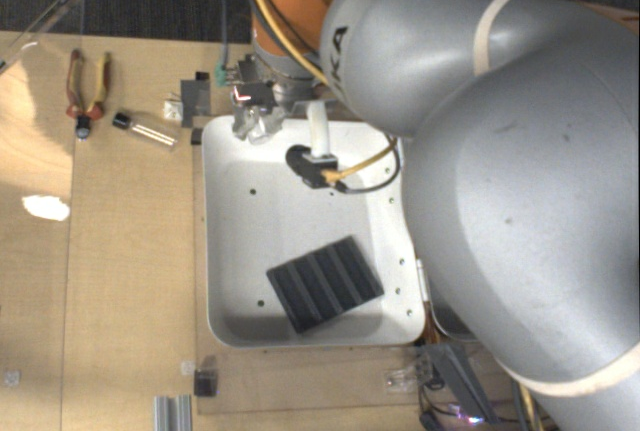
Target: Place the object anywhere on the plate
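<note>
Plate (325, 284), black and ribbed, lies flat and turned at an angle on the floor of the white bin (222, 249). It is well apart from the gripper (258, 124), on the camera's side of it, and one of its corners comes near the bin's nearest wall. I count one plate and one bin in view. Bare white floor stays open between the plate and the gripper, and also along the bin's left wall, so there is free room on that side. Several small dark holes dot this floor.

On the bench, nearer to the camera than the bin and far from the gripper, stand one small black block (205, 382) and one short metal profile (172, 411).

The gripper is at the bin's far left corner, close to the far wall, with little room to the edges there. Whether it is open or closed I cannot tell. Just beside it, toward the arm, one small black and white piece (310, 159) with a yellow cable is over the floor. I cannot tell if it is the object or a part of the gripper.

Left of the gripper, outside the bin, are one dark block (197, 97), one small clear tube (145, 127) and, further, one pair of pliers (88, 84) with red handles.

Above the gripper the grey arm (520, 179) covers the right side. On it I read the letters "KA".
</note>
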### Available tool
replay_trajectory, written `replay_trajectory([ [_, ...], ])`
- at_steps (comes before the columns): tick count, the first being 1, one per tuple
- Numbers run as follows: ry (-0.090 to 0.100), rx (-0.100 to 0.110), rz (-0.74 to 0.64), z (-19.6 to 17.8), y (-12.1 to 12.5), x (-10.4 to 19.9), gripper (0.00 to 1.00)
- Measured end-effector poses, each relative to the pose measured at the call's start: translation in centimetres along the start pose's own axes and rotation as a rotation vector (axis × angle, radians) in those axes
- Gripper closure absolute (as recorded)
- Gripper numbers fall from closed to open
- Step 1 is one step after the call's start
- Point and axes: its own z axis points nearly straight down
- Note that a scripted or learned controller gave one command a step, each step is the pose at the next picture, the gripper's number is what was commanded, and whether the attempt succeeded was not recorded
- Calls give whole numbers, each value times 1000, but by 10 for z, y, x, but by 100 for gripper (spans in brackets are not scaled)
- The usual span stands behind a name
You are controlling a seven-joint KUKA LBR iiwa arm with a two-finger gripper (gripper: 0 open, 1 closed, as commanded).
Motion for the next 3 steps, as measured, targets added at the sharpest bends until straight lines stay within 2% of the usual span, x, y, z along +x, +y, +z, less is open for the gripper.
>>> replay_trajectory([
  [1, 0, 0, 0, 0, 0, 0, 0],
  [2, 2, 0, 329, 112, -27, -1, 0],
  [3, -1, 10, 923, 121, -1, 1, 0],
])
